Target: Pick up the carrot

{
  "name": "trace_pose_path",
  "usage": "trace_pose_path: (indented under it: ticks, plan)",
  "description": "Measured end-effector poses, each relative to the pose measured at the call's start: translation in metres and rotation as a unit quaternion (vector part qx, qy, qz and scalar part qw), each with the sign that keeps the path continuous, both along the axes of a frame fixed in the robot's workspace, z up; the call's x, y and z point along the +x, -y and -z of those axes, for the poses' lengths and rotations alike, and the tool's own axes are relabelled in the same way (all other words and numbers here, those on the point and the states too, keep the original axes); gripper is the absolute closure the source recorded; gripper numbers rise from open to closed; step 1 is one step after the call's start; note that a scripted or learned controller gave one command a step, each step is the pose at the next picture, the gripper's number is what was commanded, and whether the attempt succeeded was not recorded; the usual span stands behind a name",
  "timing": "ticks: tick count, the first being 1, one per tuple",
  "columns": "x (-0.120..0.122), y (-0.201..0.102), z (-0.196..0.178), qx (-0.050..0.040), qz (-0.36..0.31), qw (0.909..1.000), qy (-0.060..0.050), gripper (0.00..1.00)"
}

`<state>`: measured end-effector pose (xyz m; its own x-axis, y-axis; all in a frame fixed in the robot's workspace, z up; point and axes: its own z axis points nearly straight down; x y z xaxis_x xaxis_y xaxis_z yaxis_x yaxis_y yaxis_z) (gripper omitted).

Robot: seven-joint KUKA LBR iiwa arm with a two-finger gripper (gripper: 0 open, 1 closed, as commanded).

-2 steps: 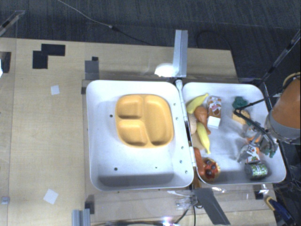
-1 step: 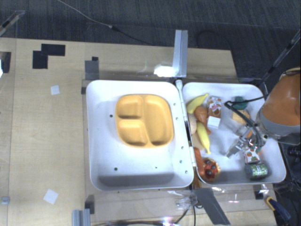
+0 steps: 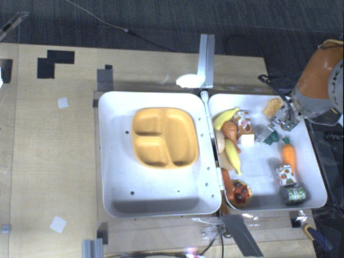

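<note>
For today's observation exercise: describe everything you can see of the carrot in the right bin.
The carrot is a small, smooth, plastic-looking orange toy with a dark green leafy top. It lies flat on the right bin floor near the right wall, green end pointing to the far side, toward the gripper just beyond it. Its blunt orange end sits close to a small printed carton.

- Two white bins: the left bin (image 3: pixel 115 160) and the right bin (image 3: pixel 314 165).
- One yellow divided plate (image 3: pixel 164 137), with three compartments.
- Two bananas: one (image 3: pixel 224 117) near the top, one (image 3: pixel 233 156) lower down.
- One carrot (image 3: pixel 288 156).
- One can (image 3: pixel 294 194).
- Two small printed cartons: one (image 3: pixel 244 121) by the bananas, one (image 3: pixel 285 174) below the carrot.
- One white cube (image 3: pixel 246 140).
- One robot arm, with one gripper (image 3: pixel 284 120).
</note>
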<state>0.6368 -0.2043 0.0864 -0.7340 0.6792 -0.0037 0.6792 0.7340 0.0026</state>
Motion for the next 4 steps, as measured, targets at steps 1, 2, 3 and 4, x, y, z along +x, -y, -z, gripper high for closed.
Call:
trace_pose_path:
  ticks: [1, 2, 3, 4]
  plan:
    - [-0.079, 0.002, -0.002, -0.0007, 0.089, 0.996, 0.003, 0.0]
    - [-0.145, -0.008, -0.003, -0.0007, 0.131, 0.9914, 0.006, 0.0]
    - [-0.141, -0.009, -0.016, -0.0012, 0.126, 0.992, 0.012, 1.0]
    - [-0.147, -0.008, -0.072, 0.0002, 0.224, 0.9745, 0.003, 1.0]
